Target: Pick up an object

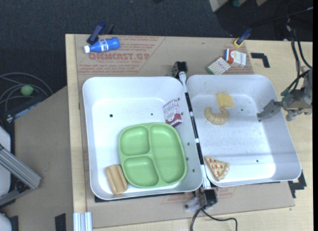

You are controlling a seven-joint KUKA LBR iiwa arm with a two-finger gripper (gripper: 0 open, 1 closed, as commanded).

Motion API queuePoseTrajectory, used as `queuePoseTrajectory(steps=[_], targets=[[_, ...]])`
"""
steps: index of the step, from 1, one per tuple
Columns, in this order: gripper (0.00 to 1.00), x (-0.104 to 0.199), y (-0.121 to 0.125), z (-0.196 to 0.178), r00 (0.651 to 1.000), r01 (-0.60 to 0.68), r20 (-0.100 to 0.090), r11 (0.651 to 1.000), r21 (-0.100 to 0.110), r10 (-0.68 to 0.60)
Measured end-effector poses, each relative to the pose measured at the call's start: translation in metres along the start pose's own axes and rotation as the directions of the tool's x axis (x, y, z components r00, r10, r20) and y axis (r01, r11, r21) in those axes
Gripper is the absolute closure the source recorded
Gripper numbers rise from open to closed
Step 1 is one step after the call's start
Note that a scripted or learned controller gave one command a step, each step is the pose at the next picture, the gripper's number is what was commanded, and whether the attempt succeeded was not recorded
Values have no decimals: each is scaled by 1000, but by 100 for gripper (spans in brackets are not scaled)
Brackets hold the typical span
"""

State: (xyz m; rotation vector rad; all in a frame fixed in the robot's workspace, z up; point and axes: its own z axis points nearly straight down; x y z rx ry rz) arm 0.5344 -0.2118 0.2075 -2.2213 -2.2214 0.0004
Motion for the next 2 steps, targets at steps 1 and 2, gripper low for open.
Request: queuePoseTrajectory(steps=[1, 2], targets=[[0, 75, 40, 68, 1000, 2, -3, 1000, 3, -2], [0, 101, 115, 121, 1000, 1, 1, 1000, -5, -1]])
